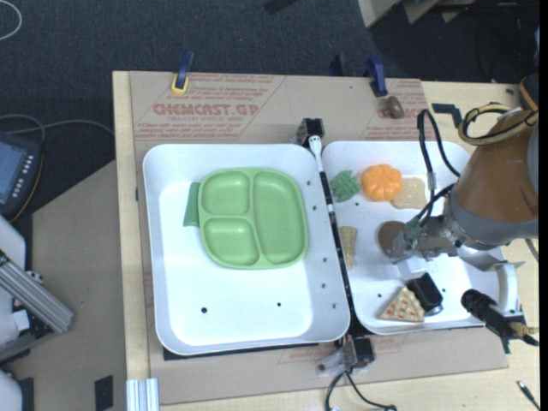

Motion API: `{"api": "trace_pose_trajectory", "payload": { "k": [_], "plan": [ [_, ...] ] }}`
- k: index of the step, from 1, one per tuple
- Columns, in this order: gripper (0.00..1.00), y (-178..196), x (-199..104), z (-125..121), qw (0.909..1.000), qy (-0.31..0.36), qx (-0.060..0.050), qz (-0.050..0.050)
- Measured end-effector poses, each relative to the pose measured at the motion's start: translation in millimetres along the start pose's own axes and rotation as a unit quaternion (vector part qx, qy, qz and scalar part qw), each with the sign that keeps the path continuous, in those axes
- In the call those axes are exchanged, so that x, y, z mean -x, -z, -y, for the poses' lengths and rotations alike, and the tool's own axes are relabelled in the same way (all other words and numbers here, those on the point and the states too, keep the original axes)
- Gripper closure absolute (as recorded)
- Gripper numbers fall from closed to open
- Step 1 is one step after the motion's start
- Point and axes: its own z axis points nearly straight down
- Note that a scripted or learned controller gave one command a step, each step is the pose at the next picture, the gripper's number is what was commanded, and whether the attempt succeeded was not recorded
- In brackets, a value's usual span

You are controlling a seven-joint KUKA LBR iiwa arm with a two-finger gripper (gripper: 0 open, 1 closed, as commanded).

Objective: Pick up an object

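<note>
Two shallow white bins are sitting side by side on a brown bench (257, 101). The left bin (171, 298) is holding a green divided plate (253, 217) with three compartments, lying flat toward the bin's far half. A small darker green piece (190, 205) is poking out from under the plate's left edge; what it is cannot be told.

The right bin (368, 311) is carrying several toy foods. An orange pumpkin (381, 181) is resting near the far edge, with a green leafy item (345, 185) just beside it toward the divider and a pale tan piece (411, 193) touching its other side. A beige wedge (348, 244) is lying along the divider edge. A pizza slice (402, 306) is sitting at the near edge, with a small black block (425, 291) just beside it.

The grey and orange arm (501, 187) is reaching in over the right bin's right side. Its gripper (409, 240) is hanging low beside a brown round object (391, 238) in the middle of the bin. The arm is covering the fingers, so I cannot tell whether they are apart or together, or touching the brown object.
</note>
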Motion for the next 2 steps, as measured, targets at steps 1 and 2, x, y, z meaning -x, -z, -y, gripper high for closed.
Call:
{"api": "trace_pose_trajectory", "payload": {
  "k": [1, 2],
  "plan": [
    [1.00, 55, 8, -9, 1.0000, 0.001, 0.000, 0.000],
    [1.00, 74, 8, -10, 1.0000, 0.001, -0.001, 0.000]
  ]
}}
